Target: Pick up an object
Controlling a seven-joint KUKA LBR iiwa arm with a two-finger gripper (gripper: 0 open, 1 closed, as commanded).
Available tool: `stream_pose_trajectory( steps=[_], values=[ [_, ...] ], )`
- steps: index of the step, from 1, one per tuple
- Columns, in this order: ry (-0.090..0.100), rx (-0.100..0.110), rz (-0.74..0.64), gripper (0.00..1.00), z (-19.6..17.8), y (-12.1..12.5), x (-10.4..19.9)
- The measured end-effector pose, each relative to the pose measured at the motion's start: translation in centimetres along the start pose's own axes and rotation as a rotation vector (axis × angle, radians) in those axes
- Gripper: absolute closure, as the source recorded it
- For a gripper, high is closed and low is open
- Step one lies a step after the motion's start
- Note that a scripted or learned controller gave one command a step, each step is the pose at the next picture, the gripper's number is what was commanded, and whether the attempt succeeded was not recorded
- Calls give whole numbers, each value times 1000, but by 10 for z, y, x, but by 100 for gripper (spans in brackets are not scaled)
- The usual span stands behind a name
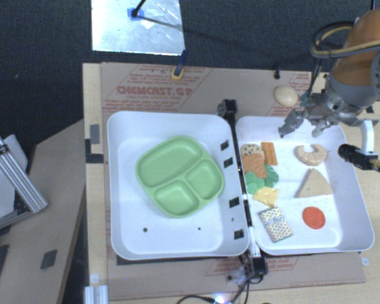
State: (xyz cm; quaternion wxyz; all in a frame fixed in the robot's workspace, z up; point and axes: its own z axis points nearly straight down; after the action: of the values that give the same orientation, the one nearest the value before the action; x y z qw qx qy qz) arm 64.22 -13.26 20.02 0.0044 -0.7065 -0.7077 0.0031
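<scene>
The bench is seen from above, with a cardboard sheet laid under two white bins. The left bin holds a green three-compartment tray, set slightly askew near the bin's centre. The right bin holds the pickable items. The arm is seen entering from the right, at the far right corner of the right bin. The gripper is positioned over the far edge of that bin, fingers spread apart, nothing seen between them. A cream egg-shaped object is found just beyond the far rim, outside the bin and just left of the gripper. A tan wedge is placed right of centre in the bin. A curved croissant-like piece is located just beyond the wedge, near the gripper but apart from it. Along the left wall a cluster is packed together: an orange stack, an orange stick, a green piece, a yellow piece. A patterned box lies at the near left of the bin. A red disc sits near the wedge's near side.
</scene>
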Motion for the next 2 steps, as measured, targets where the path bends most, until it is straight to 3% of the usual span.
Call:
stream_pose_trajectory(
  steps=[1,2],
  values=[
    [-2,-12,-2,0,-8,3,0],
    [-2,-8,0,0,53,8,-4]
  ],
)
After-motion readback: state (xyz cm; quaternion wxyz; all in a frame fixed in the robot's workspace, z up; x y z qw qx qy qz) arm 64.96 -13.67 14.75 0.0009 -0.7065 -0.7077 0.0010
